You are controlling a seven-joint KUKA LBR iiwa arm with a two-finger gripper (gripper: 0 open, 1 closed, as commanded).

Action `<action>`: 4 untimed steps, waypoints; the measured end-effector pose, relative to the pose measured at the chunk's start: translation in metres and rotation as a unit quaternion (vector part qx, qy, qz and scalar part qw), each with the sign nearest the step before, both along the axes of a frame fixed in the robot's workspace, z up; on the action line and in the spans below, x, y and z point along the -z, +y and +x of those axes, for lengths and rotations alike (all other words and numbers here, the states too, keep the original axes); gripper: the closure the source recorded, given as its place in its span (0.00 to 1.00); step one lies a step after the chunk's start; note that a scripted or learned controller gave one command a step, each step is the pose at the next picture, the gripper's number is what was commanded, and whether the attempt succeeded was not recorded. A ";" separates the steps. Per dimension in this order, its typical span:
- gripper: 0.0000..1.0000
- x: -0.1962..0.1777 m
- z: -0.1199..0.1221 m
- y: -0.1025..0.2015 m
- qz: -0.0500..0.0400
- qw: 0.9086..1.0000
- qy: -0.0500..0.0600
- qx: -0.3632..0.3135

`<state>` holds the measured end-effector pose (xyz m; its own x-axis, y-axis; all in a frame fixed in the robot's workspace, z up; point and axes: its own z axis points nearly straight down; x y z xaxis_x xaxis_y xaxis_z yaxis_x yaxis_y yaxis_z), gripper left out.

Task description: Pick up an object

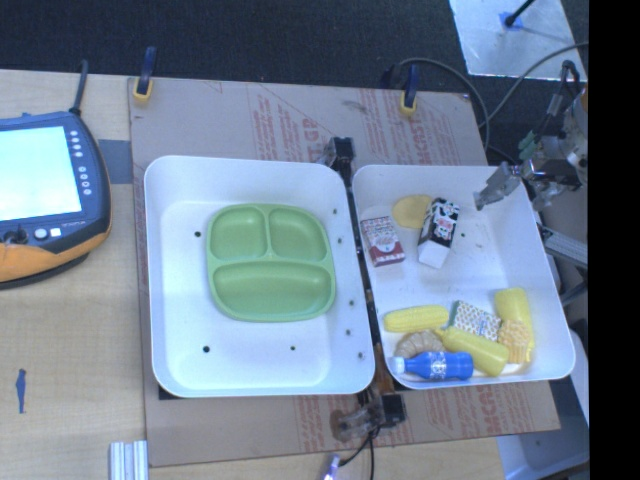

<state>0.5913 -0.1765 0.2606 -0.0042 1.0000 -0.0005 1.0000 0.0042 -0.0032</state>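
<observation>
Two shallow white bins sit side by side on a wooden surface (pixel 60 368) covered in part by a brown board. The left bin (pixel 180 358) holds a green divided plate (pixel 270 263) with three compartments, lying flat near the bin's middle. The right bin (pixel 545 268) holds the loose objects. Toward its far side lie a small red-and-white packet (pixel 382 240), a flat yellow disc (pixel 411 209), and a black-and-white carton (pixel 438 232) tipped on its side, touching the disc's edge. Toward its near side is a tight cluster: a yellow corn cob (pixel 416 318), a patterned green-and-white packet (pixel 473 320), a second yellow cob-like piece (pixel 476 351), a pale yellow piece (pixel 512 306) against the right wall, a textured orange-yellow piece (pixel 517 342) just below it, a tan biscuit-like item (pixel 418 344), and a blue bottle (pixel 436 367) with a white cap lying along the near wall. The hand (pixel 495 185) reaches in from the right, over the far right corner of the right bin, well apart from the cluster and near the carton without touching it; nothing sits between its fingers, and whether they are spread or pressed together cannot be told. A tablet-like pendant (pixel 45 193) with a lit screen rests at the left of the surface. Two clamps (pixel 144 78) grip the board's far edge.
</observation>
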 end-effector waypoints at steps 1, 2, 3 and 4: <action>0.00 0.122 0.044 0.000 0.000 1.000 0.002 -0.002; 0.00 0.169 0.065 0.023 0.000 1.000 0.001 -0.001; 1.00 0.157 0.066 0.022 0.000 1.000 0.000 -0.002; 1.00 0.067 0.066 0.098 0.001 1.000 -0.002 0.000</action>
